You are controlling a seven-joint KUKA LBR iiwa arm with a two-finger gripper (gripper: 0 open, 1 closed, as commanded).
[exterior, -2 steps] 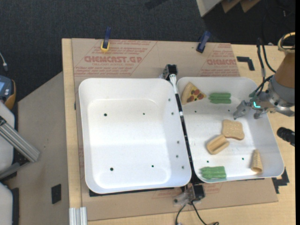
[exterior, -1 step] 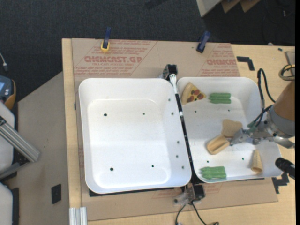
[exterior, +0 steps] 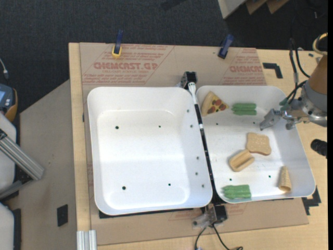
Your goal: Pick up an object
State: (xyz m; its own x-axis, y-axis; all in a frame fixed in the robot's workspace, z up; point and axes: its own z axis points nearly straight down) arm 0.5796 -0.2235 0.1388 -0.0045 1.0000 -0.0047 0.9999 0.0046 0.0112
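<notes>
While left bin (exterior: pixel 104 139) sits bare, right bin (exterior: pixel 299 155) carries pizza slice (exterior: pixel 212 103), two green pieces (exterior: pixel 243 109) (exterior: pixel 237 192), bread slice (exterior: pixel 258 144), tan roll (exterior: pixel 241 160), cone (exterior: pixel 284 178). Gripper (exterior: pixel 276 117) over bin's upper right, fingers spread, nothing between.

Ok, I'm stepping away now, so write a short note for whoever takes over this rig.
Gripper: over the right bin's far right part, holding nothing visible; finger state unclear.
Items, all in the right bin: pizza slice at far left corner, green piece beside it, bread slice and bread roll mid-bin, second green piece at near edge, cone-shaped piece near right.
Done: nothing lifted.
Left: grasp and lift one item.
</notes>
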